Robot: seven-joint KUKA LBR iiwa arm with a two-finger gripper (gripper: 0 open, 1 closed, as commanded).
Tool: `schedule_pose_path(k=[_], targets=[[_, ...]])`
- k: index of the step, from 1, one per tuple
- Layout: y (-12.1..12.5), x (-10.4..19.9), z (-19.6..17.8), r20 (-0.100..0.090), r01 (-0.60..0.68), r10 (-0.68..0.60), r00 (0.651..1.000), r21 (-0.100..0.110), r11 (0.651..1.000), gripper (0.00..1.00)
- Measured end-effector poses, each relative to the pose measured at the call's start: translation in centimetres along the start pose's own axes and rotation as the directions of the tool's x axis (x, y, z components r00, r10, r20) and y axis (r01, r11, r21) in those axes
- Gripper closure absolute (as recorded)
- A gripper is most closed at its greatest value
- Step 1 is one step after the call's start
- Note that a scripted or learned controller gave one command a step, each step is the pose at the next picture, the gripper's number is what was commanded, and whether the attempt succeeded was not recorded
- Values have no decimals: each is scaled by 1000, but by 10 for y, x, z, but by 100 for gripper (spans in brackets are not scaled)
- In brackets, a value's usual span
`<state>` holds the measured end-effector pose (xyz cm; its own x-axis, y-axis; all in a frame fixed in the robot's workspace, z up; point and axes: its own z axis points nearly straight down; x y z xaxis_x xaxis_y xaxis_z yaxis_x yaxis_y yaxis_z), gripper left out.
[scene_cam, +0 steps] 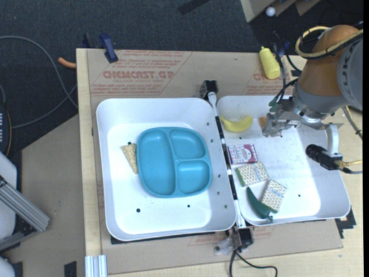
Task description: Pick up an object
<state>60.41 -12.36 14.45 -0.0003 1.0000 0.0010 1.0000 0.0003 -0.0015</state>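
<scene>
Reaching in over the right bin (pixel 323 203), the gripper (pixel 275 127) hangs near its far edge; whether it is open or closed cannot be told. Just to its left lies a banana (pixel 237 123). Nearer the camera sit a pink packet (pixel 242 153), a checked packet (pixel 252 173), another packet (pixel 274 194) and a green pepper (pixel 257 203). Far left, a blue plate (pixel 173 160) fills the other bin (pixel 115 120).

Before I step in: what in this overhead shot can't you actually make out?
- End effector: too small and dark against the right bin to tell open from shut, or whether it holds anything.
- Tan piece: partly under the blue divided plate.
- Packet labels: print too small to read.
- Arm: cut off at the right.
</scene>
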Motion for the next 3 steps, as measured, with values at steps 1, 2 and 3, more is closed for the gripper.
schedule_pose_path(k=[1,2,3], targets=[[0,0,0,0,0,0,1000,0,1000,0],[60,-45,61,2,0,0,1000,-1,1000,0],[62,-45,48,5,1,-1,1000,-9,1000,100]])
